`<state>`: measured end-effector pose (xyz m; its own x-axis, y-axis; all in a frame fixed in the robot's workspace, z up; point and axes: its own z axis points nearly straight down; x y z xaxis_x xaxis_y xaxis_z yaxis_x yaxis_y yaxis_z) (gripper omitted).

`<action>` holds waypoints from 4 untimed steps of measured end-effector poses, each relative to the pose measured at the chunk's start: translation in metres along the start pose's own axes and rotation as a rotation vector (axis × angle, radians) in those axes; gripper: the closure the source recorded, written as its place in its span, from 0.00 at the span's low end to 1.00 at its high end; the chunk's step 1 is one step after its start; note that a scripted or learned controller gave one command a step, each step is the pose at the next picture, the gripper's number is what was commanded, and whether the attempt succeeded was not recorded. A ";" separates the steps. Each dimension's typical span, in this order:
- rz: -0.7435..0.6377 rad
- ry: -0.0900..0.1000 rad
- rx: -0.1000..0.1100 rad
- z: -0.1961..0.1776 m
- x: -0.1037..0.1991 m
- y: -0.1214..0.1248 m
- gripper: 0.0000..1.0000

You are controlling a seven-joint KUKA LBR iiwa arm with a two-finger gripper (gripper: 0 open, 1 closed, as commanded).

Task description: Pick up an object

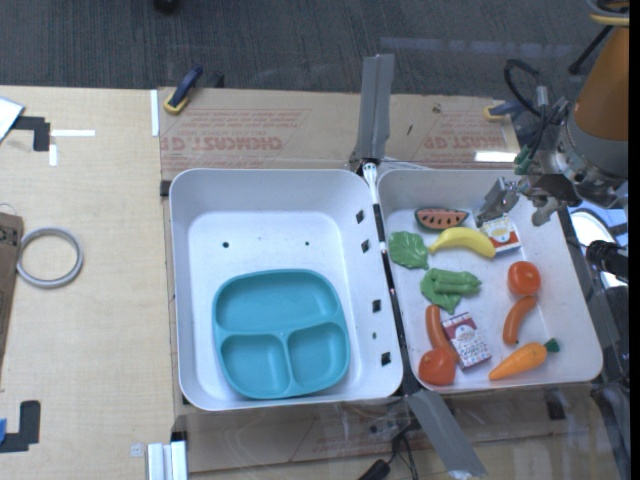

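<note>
My gripper [520, 204] hangs over the far right part of the right bin [582, 286], its two fingers spread apart with nothing between them. Just below it lie a small red and white carton [502, 236], a yellow banana [463, 240] and a watermelon slice [441, 217]. Further toward the front are two green leafy pieces [408, 249] [449, 285], a red tomato [523, 278], an orange sausage [517, 319], a carrot [518, 360], a red box [466, 339], a red sausage [435, 326] and a second tomato [437, 367].
The left bin [200, 268] holds a teal divided plate [282, 333]. A grey divider post [376, 108] stands between the bins at the back. A tape roll [45, 257] lies on the bench at far left. Cables hang near the arm at right.
</note>
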<state>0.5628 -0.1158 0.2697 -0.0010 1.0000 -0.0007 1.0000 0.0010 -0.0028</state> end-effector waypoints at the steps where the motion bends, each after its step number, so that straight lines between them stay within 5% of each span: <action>1: -0.131 0.000 0.000 0.089 -0.019 0.031 0.00; 2: -0.153 -0.005 -0.019 0.168 -0.061 0.053 0.00; 3: -0.148 -0.012 -0.027 0.155 -0.065 0.055 1.00; 4: -0.229 -0.001 -0.004 0.041 -0.028 0.062 1.00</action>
<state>0.6250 -0.1442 0.2284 -0.2284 0.9736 -0.0014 0.9736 0.2284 0.0007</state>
